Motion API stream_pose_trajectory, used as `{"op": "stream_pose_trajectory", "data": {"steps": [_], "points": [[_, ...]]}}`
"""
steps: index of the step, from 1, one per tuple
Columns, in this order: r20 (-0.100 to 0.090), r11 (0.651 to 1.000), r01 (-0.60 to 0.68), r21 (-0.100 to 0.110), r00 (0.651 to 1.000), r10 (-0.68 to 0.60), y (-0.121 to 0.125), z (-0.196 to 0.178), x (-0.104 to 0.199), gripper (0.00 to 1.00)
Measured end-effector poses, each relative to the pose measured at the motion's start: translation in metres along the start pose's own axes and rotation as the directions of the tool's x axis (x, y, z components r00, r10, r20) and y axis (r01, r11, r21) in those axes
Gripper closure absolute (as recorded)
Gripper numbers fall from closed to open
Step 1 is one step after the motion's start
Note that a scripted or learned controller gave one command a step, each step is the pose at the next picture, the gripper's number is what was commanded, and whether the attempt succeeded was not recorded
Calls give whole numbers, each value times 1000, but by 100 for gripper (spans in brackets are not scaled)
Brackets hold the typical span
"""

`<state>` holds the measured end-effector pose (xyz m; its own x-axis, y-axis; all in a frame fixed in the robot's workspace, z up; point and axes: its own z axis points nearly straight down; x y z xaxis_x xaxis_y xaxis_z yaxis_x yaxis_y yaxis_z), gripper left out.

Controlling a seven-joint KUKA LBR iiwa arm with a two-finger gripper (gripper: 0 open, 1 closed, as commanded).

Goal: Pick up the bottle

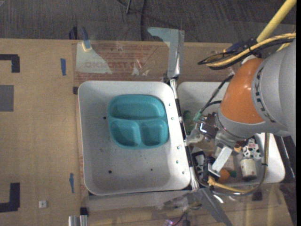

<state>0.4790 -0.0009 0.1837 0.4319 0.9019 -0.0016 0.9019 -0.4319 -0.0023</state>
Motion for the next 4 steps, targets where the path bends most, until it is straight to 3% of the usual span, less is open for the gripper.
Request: {"op": "stream_pose_trajectory", "data": {"steps": [1,2,3,4], "points": [[0,978,-210,-1,978,210,32,0,-38,0],[1,975,-224,5,975,224,-4,0,6,0],[3,975,-220,6,975,220,-4,-9,6,100],[1,731,-683,1,731,683,-3,-38,7,100]]}}
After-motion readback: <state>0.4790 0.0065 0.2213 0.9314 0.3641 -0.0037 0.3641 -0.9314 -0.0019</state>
